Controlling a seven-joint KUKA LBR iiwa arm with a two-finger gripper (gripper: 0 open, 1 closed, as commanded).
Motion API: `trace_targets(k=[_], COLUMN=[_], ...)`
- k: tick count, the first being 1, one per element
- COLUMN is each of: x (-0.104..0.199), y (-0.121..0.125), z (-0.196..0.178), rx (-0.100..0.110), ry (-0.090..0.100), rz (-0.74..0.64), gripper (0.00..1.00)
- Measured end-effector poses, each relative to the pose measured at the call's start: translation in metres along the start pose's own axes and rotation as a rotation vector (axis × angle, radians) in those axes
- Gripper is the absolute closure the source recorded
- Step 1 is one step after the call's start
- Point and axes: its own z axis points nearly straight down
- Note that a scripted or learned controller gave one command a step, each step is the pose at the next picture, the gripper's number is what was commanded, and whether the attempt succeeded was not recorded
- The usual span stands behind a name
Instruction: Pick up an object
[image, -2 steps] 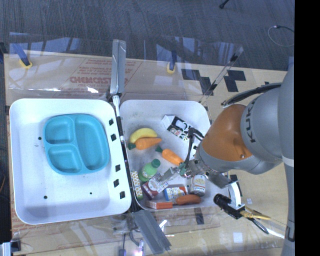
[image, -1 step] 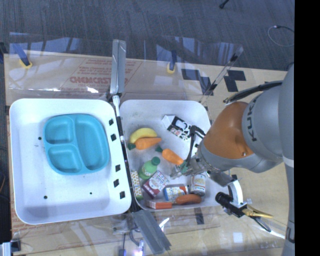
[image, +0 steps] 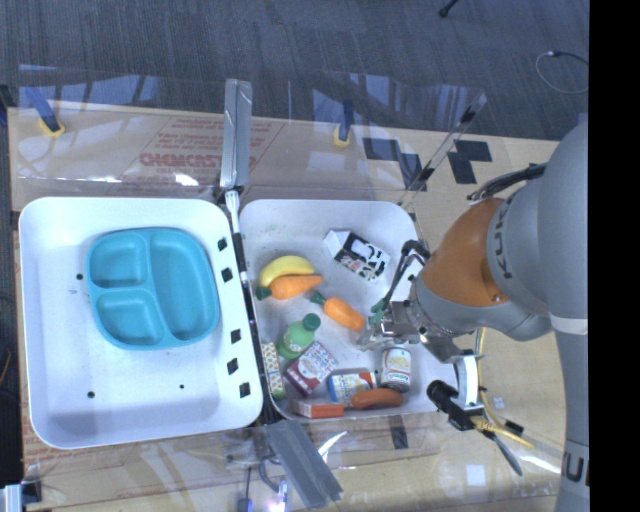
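Camera view | end effector (image: 383, 322) beside carrot (image: 343, 314) (right bin (image: 300, 215)) | finger state unclear

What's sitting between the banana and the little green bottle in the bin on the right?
Seen from the overhead camera, an orange carrot lies just under the banana, with bare white bin floor between it and the green bottle.

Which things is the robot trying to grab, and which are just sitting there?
For the job:
gripper, low in the right bin
carrot, right beside it
banana
green bottle
small jar
black and white box

Just sitting there:
blue tray, with three compartments
left bin, under the tray
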Motion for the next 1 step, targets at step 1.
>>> trace_targets(k=[1], x=[-0.0001], y=[0.0000], z=[0.0000], rx=[0.000], ry=[0.000], rz=[0.001], gripper=[0.00])
